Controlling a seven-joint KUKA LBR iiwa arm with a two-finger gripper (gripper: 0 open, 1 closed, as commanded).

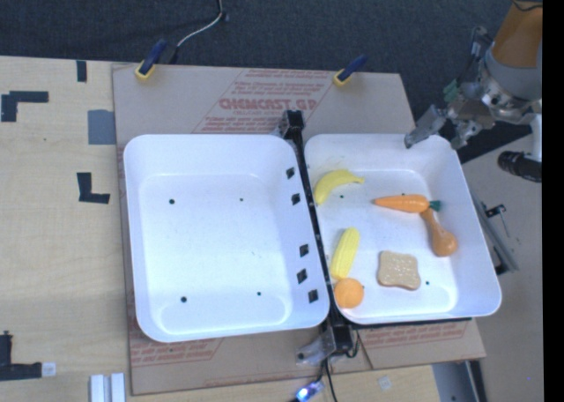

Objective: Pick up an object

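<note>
Sitting in the right shallow white plastic bin point(471, 241) are six toy foods: one curved yellow banana point(336, 184), one orange carrot point(404, 204), one yellow corn cob point(345, 252), one round orange fruit point(349, 293), one tan bread slice point(399, 271) and one brown drumstick point(439, 234). Above its far right corner, the end effector point(438, 128) hangs spread open, gripping nothing.

Single fixed camera, mounted above the worktop point(53, 215) and angled down at a slant. Both white bins are taken in whole: left bin point(141, 241) near frame centre, right bin point(471, 241) toward the right side. The far edge of the worktop, where dark floor is seen beyond, lies along the top of the frame; the near edge is cut off at the bottom. The arm point(515, 39) is seen entering at the upper right. Moderate distance; small items in the bins are resolved clearly.
</note>
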